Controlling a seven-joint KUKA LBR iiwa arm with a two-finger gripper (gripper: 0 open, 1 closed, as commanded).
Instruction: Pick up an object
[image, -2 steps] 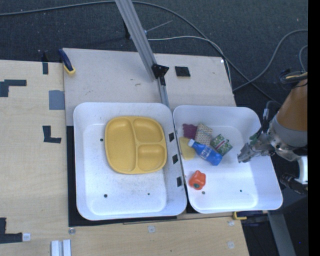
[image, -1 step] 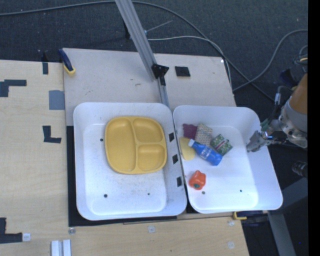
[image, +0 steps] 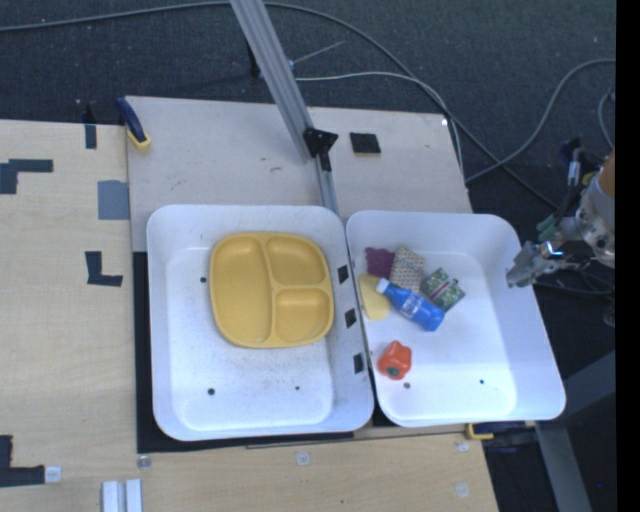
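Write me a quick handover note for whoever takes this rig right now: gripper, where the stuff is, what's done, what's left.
Gripper: at the right bin's right rim, holding nothing that I can see; finger state unclear.
Right bin: blue bottle, orange object, green packet, purple item, yellow piece, speckled piece, clustered at its left side.
Left bin: yellow divided plate.
Done: nothing picked.
Left: reach in, grasp one object and lift it.

Yellow divided plate (image: 271, 289) in left bin (image: 170, 330); blue clamp (image: 133, 122) on bench
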